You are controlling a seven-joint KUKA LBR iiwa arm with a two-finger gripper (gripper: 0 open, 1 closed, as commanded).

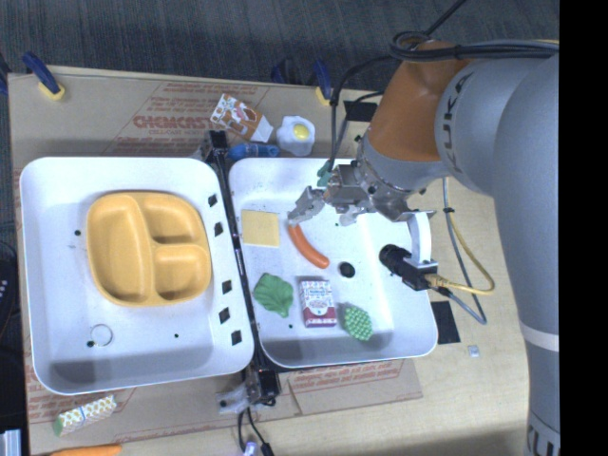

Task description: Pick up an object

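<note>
My gripper (321, 210) hangs over the right bin (399, 335), its two fingers spread open with nothing between them. Just below and left of the fingertips lies an orange carrot (308, 245), slanted. A yellow cheese slice (260, 228) lies flat to the carrot's left. Nearer the front of the bin sit a green leafy piece (274, 294), a red and white packet (318, 303) and a green dotted piece (358, 322). A small black disc (346, 271) rests right of the carrot.
The left bin (47, 350) holds a yellow divided tray (150, 247) and a small clear ring (100, 334). Behind the bins lie a snack packet (233, 114), a blue item (252, 150) and a white and yellow egg-like piece (297, 133). A black cable end (404, 265) hangs over the right bin.
</note>
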